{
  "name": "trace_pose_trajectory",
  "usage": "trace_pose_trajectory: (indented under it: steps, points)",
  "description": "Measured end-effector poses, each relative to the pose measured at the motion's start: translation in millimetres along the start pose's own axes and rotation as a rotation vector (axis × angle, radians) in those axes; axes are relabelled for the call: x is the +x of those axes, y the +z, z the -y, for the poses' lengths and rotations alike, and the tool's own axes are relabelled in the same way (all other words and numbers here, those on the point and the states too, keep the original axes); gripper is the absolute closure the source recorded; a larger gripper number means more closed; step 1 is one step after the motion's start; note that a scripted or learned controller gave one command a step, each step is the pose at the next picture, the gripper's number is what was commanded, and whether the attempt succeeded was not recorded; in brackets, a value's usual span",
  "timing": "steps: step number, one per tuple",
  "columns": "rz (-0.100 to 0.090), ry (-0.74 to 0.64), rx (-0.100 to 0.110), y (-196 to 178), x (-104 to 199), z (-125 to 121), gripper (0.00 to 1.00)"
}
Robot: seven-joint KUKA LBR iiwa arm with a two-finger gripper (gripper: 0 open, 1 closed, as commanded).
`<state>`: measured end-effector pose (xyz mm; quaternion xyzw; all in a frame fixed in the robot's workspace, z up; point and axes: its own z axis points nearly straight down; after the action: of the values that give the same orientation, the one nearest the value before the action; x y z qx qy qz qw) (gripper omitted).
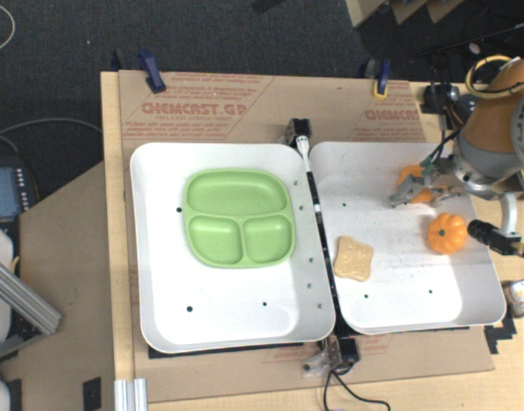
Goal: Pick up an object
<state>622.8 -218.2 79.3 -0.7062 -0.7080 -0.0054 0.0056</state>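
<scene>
The gripper [409, 192] sits low over the upper right part of the right bin [373, 311], its dark grey fingers [401, 197] pointing left and down toward the bin floor. Whether those fingers are spread or closed cannot be told from this angle. A small orange object [411, 176] lies right against the gripper, partly hidden by it; it is unclear whether the fingers grasp it or merely rest beside it. Behind the gripper, the grey wrist rises to the orange band [493, 118] of the arm, which enters from the right with looped cables around it.

Just below and to the right of the gripper, a small orange pumpkin [447, 233] with a green stem stands on the floor of the same bin, apart from the fingers. Farther left and lower, near the bin's left wall, a tan piece shaped like a slice of bread [354, 259] lies flat.

The left bin [159, 298] touches the right one along their shared edge. In it rests a light green plate [239, 217] with 3 compartments, 1 large above and 2 small below. Both bins stand on a brown cardboard sheet [202, 105] printed with red lettering, held at its far edge by 2 clamps.
</scene>
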Motion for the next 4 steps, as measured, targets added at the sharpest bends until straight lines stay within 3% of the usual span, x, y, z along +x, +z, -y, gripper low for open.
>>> trace_pose_trajectory:
  steps: [1, 2, 3, 4]
  points:
    - [0.004, -0.002, 0.003, -5, 1, -25, 0.0]
    - [0.008, -0.004, -0.002, -17, 0, -26, 1.0]
    - [0.024, 0.005, 0.026, -4, 60, -39, 1.0]
    - [0.013, -0.007, -0.01, -110, 168, -36, 1.0]
